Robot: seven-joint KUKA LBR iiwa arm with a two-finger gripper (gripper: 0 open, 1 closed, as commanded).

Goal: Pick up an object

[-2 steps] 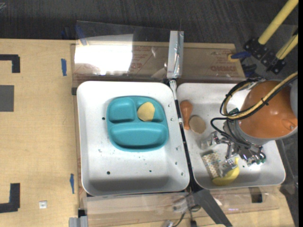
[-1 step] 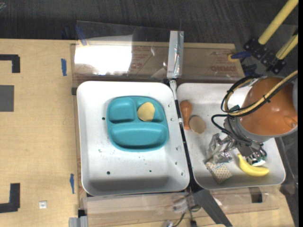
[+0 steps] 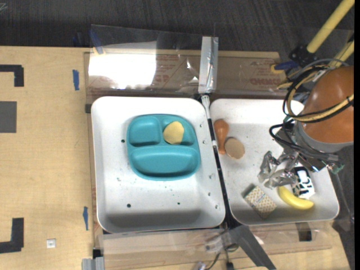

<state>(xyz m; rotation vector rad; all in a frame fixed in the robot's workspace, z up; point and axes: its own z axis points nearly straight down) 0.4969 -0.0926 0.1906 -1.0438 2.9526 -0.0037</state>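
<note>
Tool [image 3: 277,172] just above banana [image 3: 295,198]; banana lies roughly left-right.

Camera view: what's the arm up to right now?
The KUKA arm reaches in from the right, and its gripper is low in the right bin, just above the banana and beside a small patterned block. Nothing is visibly between its fingers, so no pick yet. A carrot-like piece and a brown rounded item lie near the bin's left wall. The left bin holds a teal divided tray with a yellow item in one compartment.
</note>
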